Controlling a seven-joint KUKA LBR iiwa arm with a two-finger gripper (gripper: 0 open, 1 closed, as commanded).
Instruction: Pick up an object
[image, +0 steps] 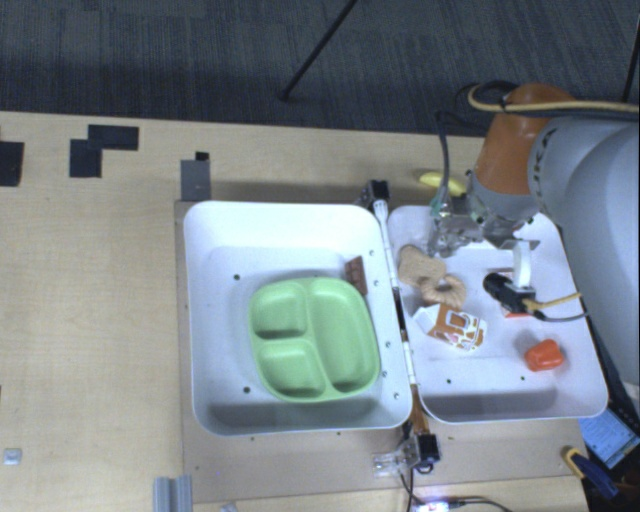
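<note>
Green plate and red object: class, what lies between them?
The camera view shows the bins' meeting rims and then a white-and-orange packet between the green plate and the red object.

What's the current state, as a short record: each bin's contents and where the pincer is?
left bin: green divided plate; small brown item by the plate's far right corner
right bin: tan lump, white-and-orange packet, red-orange item
pincer: over the right bin's far side, at the tan lump
grasp: cannot tell
</note>
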